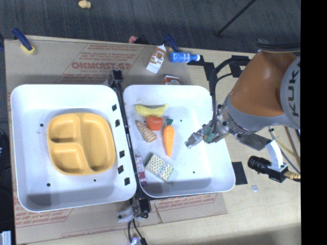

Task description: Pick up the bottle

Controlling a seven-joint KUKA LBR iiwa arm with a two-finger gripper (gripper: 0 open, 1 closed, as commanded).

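A small dark bottle-like item point(139, 168) lies lengthwise against the left wall of the right bin point(204, 98), low in the view; it is too small to make out well. My gripper point(194, 139) hangs over the right half of that bin, tilted and pointing left. It is well to the right of the bottle-like item and apart from everything in the bin. I see nothing held in it.
The right bin also holds a banana point(150, 108), a red tomato-like piece point(154, 122), a carrot point(168, 138), a tan cone point(147, 131) and a patterned box point(159, 167). A yellow divided plate point(82, 143) lies in the left bin. A blue bottle-shaped object point(181, 57) lies on the bench beyond the bins.
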